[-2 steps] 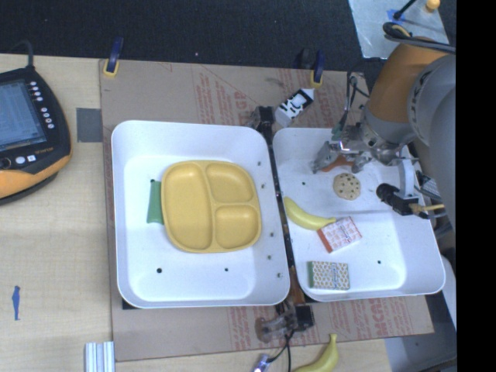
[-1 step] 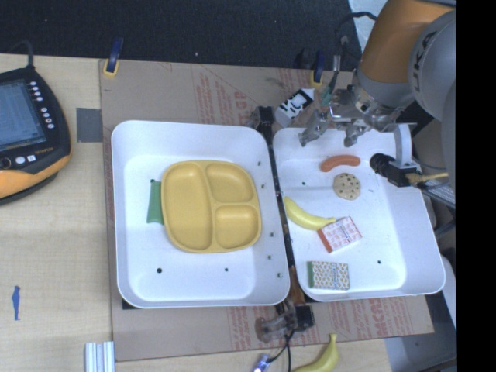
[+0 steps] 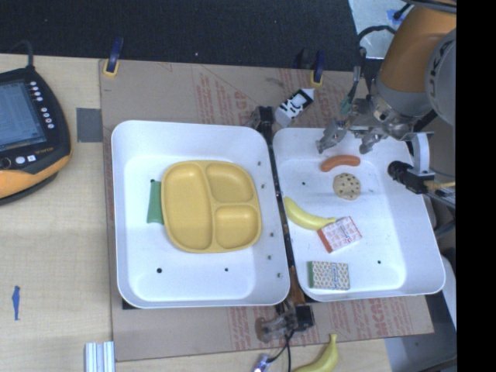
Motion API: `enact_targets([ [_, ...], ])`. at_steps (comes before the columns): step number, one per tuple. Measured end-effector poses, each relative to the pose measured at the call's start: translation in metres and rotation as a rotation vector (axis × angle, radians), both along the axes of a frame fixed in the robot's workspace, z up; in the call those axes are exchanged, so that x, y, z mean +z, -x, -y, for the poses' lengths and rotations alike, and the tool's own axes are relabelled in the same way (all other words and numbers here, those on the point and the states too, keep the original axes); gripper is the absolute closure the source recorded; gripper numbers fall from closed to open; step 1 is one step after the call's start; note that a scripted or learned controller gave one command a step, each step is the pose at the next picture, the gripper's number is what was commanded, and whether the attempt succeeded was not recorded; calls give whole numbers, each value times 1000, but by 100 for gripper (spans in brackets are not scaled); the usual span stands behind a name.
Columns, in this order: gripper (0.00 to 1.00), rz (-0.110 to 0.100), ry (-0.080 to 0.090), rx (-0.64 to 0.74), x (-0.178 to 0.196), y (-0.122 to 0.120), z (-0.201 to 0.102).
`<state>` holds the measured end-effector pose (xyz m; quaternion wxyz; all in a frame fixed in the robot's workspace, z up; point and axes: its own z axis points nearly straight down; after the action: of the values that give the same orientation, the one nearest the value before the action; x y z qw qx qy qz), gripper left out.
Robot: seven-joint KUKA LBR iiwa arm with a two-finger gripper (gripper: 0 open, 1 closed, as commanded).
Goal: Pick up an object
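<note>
So the gripper was hovering at the top of the right bin, fingers spread apart with nothing between them, sitting just above the little orange sausage. That looked like the target to me (closest thing to the fingers by a fair way).

The rest of the right bin: a cookie just below the sausage, a banana angled along the left side, a red-and-white packet next to the banana's tip, and a green packet near the bottom edge. The left bin held a yellow divided tray with something green poking out from under its left side.

If I were tuning this grasp, I'd say the trick was lining the fingers up across the sausage's short axis. It lay roughly left-to-right, so the jaws should straddle it front-to-back, centred on its middle, not near an end where it'd squirt out. It sat close to the bin's top wall too, so one finger had little room on that side; coming straight down would beat swooping in at an angle. The cookie was near but not touching, so it probably wouldn't get bumped. I'd go down until the fingertips nearly met the bin floor, then close gently.
</note>
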<state>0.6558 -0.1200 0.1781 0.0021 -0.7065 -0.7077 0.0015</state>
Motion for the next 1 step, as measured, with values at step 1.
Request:
enact_targets([
  [1, 0, -1, 1, 2, -51, 0, 32],
])
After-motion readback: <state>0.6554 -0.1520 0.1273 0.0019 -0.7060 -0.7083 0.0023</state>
